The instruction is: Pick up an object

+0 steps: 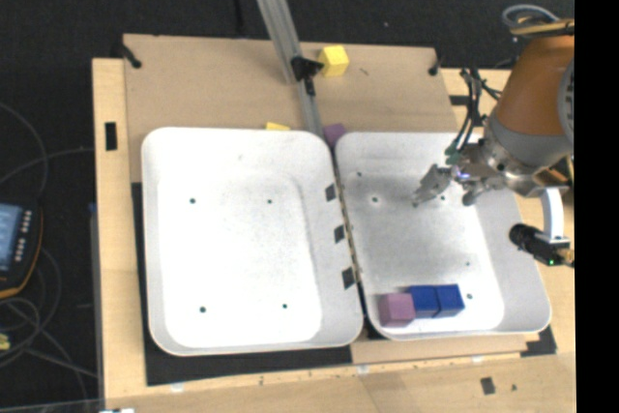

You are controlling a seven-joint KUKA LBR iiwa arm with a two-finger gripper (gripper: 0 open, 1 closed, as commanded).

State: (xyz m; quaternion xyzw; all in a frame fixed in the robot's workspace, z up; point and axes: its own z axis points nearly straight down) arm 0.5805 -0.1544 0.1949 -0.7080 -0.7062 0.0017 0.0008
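Low in the frame, at the bottom edge of the right bin, three blocks sit in a row: a purple block on the left, then two blue blocks side by side, touching one another and close against the bin's lower wall. Higher in that same bin, the arm reaches in from the right side of the frame, its orange band showing above the grey wrist. Its jaws hang over the upper middle of the right bin, well apart from the blocks, with the two fingers spread and nothing between them. To the left lies the left bin, its white floor marked by a few dark dots. Both bins rest on the bench. Toward the upper middle of the frame a grey metal rail slants down to the gap between the bins, and a yellow block lies just beside it on the bench.
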